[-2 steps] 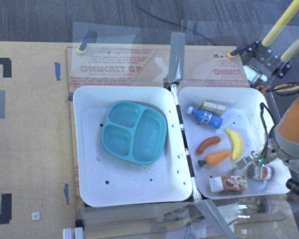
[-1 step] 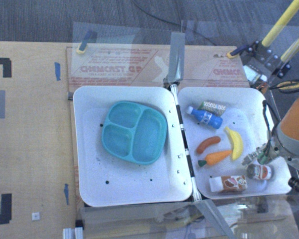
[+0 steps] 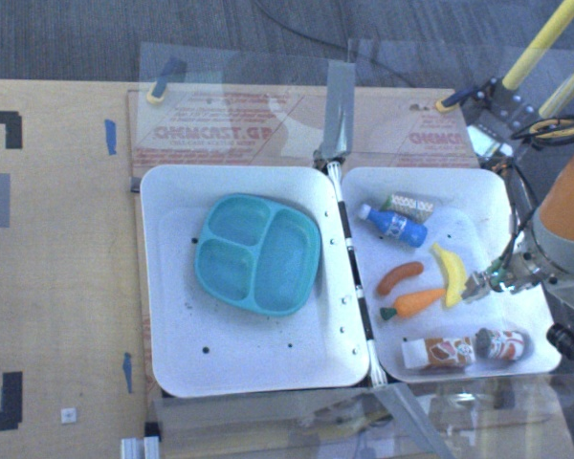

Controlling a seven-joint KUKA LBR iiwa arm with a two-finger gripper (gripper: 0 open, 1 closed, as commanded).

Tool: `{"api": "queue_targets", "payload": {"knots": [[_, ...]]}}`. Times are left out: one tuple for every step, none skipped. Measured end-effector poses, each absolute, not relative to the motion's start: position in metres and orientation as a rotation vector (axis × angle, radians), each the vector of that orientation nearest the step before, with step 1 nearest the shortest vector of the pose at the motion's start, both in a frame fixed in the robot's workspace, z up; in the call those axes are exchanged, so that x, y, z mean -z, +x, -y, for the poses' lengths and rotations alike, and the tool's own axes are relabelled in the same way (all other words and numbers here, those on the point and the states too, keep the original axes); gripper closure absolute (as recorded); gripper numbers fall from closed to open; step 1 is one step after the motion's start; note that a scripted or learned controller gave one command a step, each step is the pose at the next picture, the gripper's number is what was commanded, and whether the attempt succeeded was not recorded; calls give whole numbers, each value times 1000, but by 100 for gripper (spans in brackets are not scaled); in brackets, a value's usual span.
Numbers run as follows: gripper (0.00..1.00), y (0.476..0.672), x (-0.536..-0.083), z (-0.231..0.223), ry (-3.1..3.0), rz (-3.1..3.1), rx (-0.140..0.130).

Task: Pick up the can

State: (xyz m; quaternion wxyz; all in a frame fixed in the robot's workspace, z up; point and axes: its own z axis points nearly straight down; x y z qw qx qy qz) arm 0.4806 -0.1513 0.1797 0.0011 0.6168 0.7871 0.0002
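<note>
— camera view: where do we see the small grey-and-white cylindrical can (image 3: 409, 205)?
— we see it lying on its side at the far end of the right white bin (image 3: 478, 185), touching the blue plastic bottle (image 3: 395, 226).
— and the gripper (image 3: 488, 283)?
— low at the bin's right side, just beside the yellow banana (image 3: 450, 273); whether it is open or closed we cannot tell. the teal divided plate (image 3: 258, 253) sits in the left white bin (image 3: 163, 285).
</note>
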Motion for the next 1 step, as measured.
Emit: {"api": "queue_targets", "payload": {"knots": [[100, 481, -335, 209, 2040, -2385, 0]]}}
